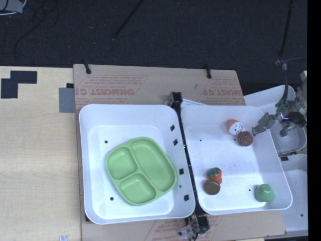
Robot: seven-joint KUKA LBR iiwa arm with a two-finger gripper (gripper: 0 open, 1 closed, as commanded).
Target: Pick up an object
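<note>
Brown, the small round disc (245,139) lies upper right in the right-hand white bin (228,210), touching a pale speckled ball (233,127). Just right of it, the grey 2-finger gripper (273,122) hangs over the rim; its grip state I cannot tell.

A single fixed camera looks down at a slant from above the bench, far enough back to take in both white bins (100,129). The gripper (275,123) sits at the right edge, the bins spreading leftward from it.
</note>
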